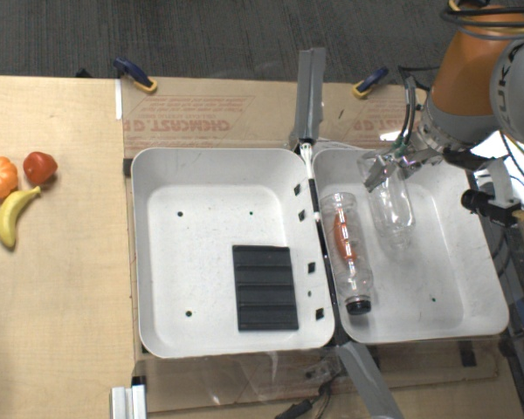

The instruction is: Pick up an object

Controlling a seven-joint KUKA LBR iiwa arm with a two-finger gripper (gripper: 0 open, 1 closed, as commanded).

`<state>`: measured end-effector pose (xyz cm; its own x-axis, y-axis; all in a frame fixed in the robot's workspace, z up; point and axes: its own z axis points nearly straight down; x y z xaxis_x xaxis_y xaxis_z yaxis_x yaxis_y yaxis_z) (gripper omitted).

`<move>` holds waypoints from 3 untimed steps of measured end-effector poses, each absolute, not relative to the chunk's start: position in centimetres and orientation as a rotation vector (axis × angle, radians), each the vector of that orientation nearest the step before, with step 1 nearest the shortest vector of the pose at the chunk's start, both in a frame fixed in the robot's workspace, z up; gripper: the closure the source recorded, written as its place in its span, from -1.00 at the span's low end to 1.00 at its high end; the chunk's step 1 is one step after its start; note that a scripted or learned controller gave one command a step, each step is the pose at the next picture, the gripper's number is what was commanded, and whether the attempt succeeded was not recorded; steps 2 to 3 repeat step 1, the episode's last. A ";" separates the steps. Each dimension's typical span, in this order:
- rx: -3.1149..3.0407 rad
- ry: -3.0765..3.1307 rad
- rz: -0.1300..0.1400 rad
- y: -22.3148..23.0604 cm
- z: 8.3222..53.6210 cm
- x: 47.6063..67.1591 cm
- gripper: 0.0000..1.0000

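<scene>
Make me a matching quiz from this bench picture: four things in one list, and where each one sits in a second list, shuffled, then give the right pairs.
Things:
1. black ridged block
2. clear bottle with black cap
3. banana
4. blue and yellow clamp

Places:
A. bench surface, far left, beside a red fruit
B. left bin
C. far edge of the cardboard sheet
D. right bin, along its left wall

Pairs: 1-B, 2-D, 3-A, 4-C

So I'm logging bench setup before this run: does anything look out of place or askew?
Mostly tidy. A clear plastic bottle with a black cap lies on its side along the right white bin's left wall. An orange, red apple and banana sit outside the bins.
</scene>
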<state>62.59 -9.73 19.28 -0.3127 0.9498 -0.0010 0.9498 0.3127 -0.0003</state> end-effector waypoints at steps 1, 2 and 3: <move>1.838 2.546 -0.005 -9.8 20.1 62.6 1.00; 1.838 2.546 -0.005 -9.8 20.1 62.6 1.00; 1.838 2.546 -0.005 -9.8 20.1 62.6 1.00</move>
